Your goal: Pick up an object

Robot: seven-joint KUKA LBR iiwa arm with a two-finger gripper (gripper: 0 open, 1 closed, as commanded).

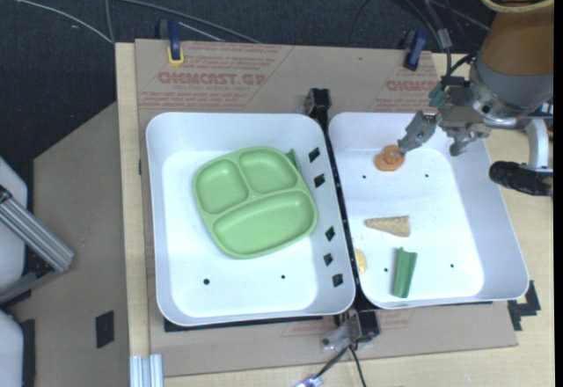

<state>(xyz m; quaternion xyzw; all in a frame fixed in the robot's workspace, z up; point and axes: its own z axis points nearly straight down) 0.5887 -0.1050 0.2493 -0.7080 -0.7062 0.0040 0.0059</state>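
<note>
In the right bin [475,227] lie a small orange round piece [389,159] near the back, a tan wedge [388,224] in the middle and a green stick [403,272] near the front. My gripper [438,141] hangs over the bin's back part, just right of the orange piece. Its two fingers are spread open with nothing between them. The left finger [417,132] ends close above the orange piece's right side.
A green divided plate [255,200] fills the middle of the left bin [171,227]. A small yellow bit [360,262] sits at the right bin's left wall. Black clips [321,178] run along the seam between the bins.
</note>
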